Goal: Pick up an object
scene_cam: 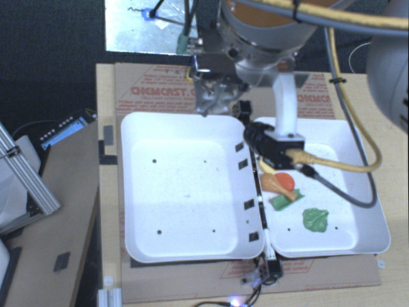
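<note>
Camera view takes in the grey arm point(275, 18) first, bulking across the top with its orange band, and under it the table point(153, 85) with the two white bins side by side. We see the left bin point(185, 184) showing only its white floor and a few dark dots. The right bin point(358, 229) holds all the candidates, gathered in its near-left part close to the wall between the bins. The claw point(216, 100) hangs over the far rim of the left bin, well apart from those things and holding nothing we can see; whether it is apart or together we cannot tell, since it reads as a blurred metallic clump. Of the things, the orange piece point(281, 183) is the largest, and it touches the green block point(281, 202) just in front of it. The green leaf point(315, 219) lies alone, a little toward the near right. We judge all three light toys. The leaf looks thin, soft and flat, so hard to pinch. The orange piece looks rounder and firmer, best taken across its middle. A yellow scrap point(266, 167) behind it is partly covered by the robot, and we cannot identify it.
</note>
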Tool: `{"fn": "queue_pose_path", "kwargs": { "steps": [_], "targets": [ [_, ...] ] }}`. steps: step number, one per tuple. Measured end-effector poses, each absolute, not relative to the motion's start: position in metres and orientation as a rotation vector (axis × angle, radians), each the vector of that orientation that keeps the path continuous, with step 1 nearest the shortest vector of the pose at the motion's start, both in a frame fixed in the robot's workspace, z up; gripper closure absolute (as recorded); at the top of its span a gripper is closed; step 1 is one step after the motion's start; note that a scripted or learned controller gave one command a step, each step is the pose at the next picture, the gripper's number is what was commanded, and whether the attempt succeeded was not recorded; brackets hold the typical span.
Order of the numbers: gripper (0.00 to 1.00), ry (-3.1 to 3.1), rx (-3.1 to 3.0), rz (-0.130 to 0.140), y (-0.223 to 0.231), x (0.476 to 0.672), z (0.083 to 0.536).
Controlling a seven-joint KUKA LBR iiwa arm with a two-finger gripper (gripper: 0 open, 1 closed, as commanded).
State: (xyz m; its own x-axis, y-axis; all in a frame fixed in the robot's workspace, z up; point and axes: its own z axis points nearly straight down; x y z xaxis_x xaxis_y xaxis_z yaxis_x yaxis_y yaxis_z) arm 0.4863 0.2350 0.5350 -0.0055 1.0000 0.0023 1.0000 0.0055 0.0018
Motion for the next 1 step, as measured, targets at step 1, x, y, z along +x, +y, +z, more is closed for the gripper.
{"fn": "queue_pose_path", "kwargs": {
  "steps": [1],
  "targets": [
    [1.00, -2.228, -2.214, -0.003, 0.2344, 0.4863, 0.5349]
  ]
}}
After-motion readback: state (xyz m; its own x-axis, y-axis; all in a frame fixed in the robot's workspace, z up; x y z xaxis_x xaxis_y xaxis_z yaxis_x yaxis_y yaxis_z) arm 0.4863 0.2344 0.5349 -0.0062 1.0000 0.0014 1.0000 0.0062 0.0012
